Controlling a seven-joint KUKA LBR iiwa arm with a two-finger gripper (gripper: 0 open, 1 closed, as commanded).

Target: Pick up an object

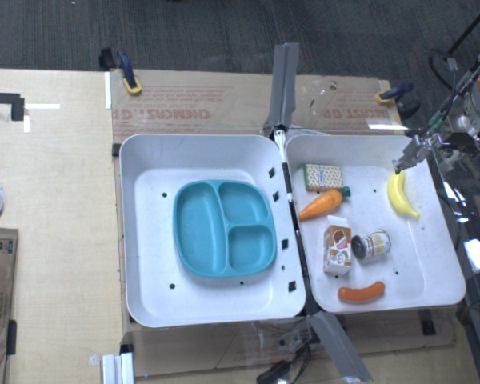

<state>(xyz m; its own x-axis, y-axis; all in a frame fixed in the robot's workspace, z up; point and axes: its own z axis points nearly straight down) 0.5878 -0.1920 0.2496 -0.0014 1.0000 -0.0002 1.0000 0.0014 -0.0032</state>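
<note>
Camera view: claw (406, 160), grip state unclear, hovers just above the banana (401, 195).

Even, fairly bright light falls from overhead, with no strong single source evident. The two white bins (136, 238) read clean, close to overexposed along their rims, and shadows inside them are soft and short: a faint one rings the blue divided tray (224, 228), and small ones hug the items in the right-hand bin. The dark floor across the top of the frame stays dim and grainy. The pale desk (48, 214) at left is evenly lit. Focus is moderate overall; print on cartons is unreadable. At the far right, cabling and the end effector (408, 158) look slightly smeared, and shiny surfaces there catch small glints.
</note>
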